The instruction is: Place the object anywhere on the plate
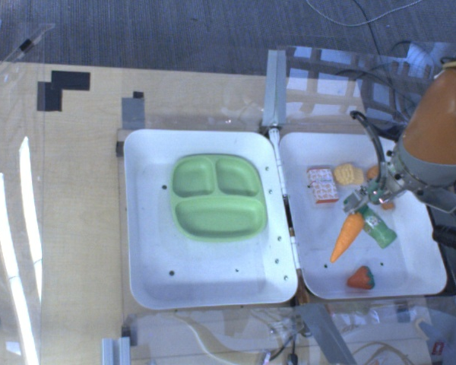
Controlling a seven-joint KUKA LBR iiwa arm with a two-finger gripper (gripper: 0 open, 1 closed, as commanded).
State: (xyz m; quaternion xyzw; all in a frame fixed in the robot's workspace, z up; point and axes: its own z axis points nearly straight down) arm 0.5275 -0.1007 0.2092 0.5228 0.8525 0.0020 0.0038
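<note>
The gripper (370, 197) hangs over the orange plastic carrot (346, 237) in the right white bin (313, 272); its state I cannot tell.

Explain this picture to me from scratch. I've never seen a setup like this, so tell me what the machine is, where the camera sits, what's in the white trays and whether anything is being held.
One camera looks down at a slant on a wooden bench. Two shallow white bins sit side by side. The left bin holds a green divided plate with three compartments. The right bin holds toy food: a carrot, a green bottle-like piece, a small red-and-white packet, a yellow corn-like piece and a red strawberry-like piece. The grey and orange bulk at the right is a robot arm. Its gripper is low over the carrot's top and the green piece. I cannot tell whether it holds anything.
</note>
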